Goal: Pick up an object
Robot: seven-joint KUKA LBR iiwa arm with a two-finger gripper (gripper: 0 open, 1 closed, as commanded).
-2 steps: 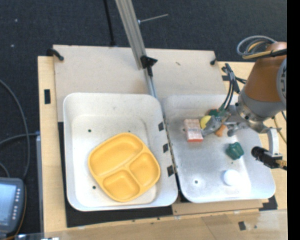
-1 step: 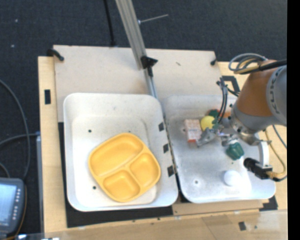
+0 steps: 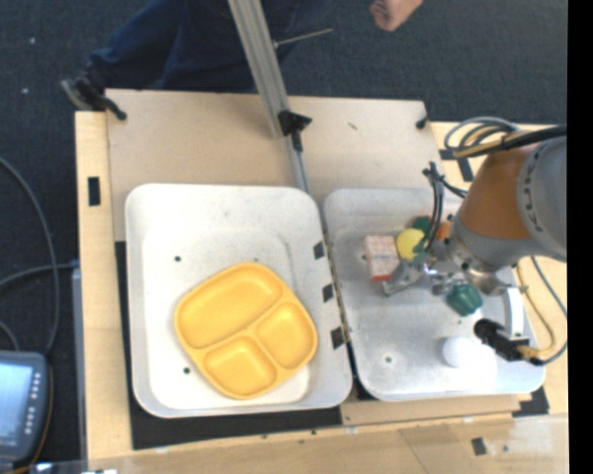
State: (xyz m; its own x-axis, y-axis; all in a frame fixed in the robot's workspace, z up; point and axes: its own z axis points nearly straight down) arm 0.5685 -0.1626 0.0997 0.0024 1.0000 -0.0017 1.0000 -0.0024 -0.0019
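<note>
1. Table: tan board, carrying two white bins side by side.
2. Left bin: shallow, white. Holds yellow tray, three compartments, lying flat toward the front.
3. Strut: grey metal bar, running from top centre down to the gap between the bins.
4. Right bin: shallow, white. Holds four small things, listed next.
5. Block: pale with reddish faces, left of centre in right bin, resting on the bin floor.
6. Yellow ball: just beside the block on its right, close under the wrist.
7. Hand: low in right bin, metal tip just below and beside the block. Width of opening: cannot tell, parts overlap and blur. Nothing visibly between the fingers.
8. Teal thing: right of the hand, partly under the arm; shape unclear.
9. White ball: front right of right bin, apart from the hand.
10. Arm: grey with orange band, entering from the right above right bin.
11. Progress, judged: approach done, hand down beside the block, likeliest target. No grasp confirmed; everything sits on the bin floor. Left: close on a thing, lift clear.
</note>
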